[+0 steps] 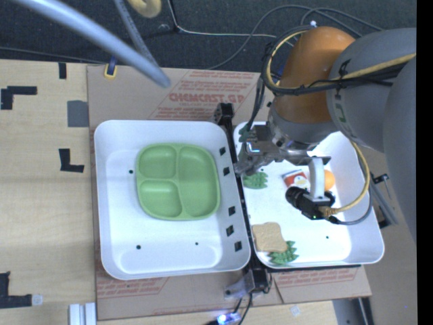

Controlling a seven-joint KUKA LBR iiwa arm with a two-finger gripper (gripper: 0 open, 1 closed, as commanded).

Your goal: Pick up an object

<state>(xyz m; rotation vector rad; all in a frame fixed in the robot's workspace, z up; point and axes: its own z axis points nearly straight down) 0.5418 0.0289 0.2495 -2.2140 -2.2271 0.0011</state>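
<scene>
We are seeing even, bright light from above. The two shallow white plastic bins [111, 181] are glaring strongly, nearly washing out. The grey robot arm [379, 80] is casting a soft shadow into the right bin. A diagonal grey bar [81, 26] at top left is looking blurred.

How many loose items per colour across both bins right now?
Green: 3, the divided plate in the left bin, one small leafy piece and another leafy piece in the right bin
Tan: 1, toast slice
Orange: 1, a round item partly hidden by the arm
Red and white: 1, a small item
Total: 6
</scene>
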